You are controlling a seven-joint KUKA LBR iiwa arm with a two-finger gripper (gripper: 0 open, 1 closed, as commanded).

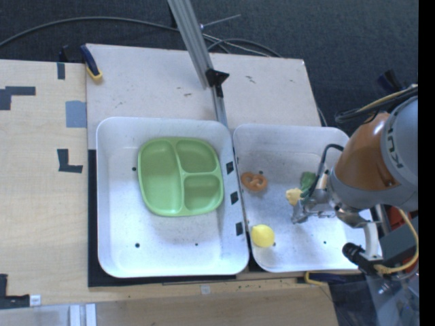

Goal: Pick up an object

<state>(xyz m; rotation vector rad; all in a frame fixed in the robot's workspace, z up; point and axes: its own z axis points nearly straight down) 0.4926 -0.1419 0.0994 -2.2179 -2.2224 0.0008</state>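
- Where the bench runs under both bins, it's mostly covered; bare wood shows at top and far left w/ grey and black tape marks.
- Arm: comes in from the right, cut off by the frame edge; orange band and grey wrist hang over the right bin's right side, hiding that part of its floor.
- Left bin: white, shallow; holds a green tray w/ three sections, lying flat, upper middle of the bin. Few dark specks on the floor, too small to ID.
- Right bin: white, touching the left bin along the middle wall. Holds 4 small things.
- Gripper: low inside the right bin, beside the green and pale yellow items; fingers too small and dark to read, so can't tell how wide it is or if anything sits between them.
- Orange piece: left part of the right bin, near the middle wall, apart from the gripper.
- Yellow ball: near the front left of the right bin, lying free.
- Green item: partly hidden by the wrist, shape unclear.
- Pale yellow bit: just beside the gripper, touching or not, can't tell.
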